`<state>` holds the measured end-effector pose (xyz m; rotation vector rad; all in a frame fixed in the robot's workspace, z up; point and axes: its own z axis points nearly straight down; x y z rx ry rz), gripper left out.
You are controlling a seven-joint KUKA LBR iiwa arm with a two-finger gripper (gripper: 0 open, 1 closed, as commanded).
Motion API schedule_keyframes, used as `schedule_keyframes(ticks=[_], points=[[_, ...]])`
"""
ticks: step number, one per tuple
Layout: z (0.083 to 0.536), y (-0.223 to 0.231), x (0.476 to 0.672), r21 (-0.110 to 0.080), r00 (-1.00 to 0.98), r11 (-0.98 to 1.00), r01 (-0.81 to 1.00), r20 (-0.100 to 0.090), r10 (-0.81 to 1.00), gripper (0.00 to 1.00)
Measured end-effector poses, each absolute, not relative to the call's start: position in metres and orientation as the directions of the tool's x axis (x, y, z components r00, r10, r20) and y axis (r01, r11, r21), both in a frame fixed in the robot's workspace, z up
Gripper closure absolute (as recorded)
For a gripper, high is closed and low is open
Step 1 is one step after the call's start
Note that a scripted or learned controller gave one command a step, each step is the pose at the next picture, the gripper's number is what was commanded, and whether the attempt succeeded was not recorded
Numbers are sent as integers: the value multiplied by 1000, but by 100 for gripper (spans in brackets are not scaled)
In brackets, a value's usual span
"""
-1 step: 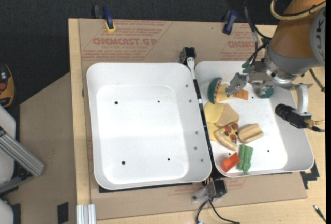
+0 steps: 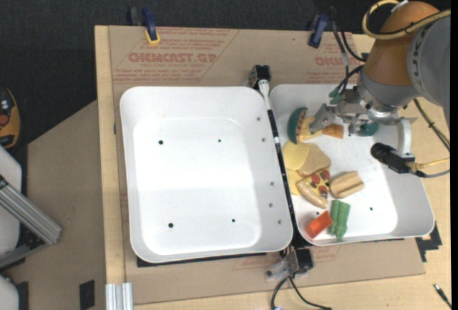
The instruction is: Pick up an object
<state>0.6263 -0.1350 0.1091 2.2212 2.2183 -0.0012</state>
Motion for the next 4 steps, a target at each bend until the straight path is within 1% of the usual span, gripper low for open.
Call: schedule_keyframes(ticks=[1,2,3,4], points=[[89,-159,671,13,-1,1,1000,1,1000,0],[115,-87,667,1,-6,6,1000,1,1000,0],[240,-28,639,15,-8,8,1000,2,1000,0],[242,-32,638,5,-2,2,1000,0,1000,100]])
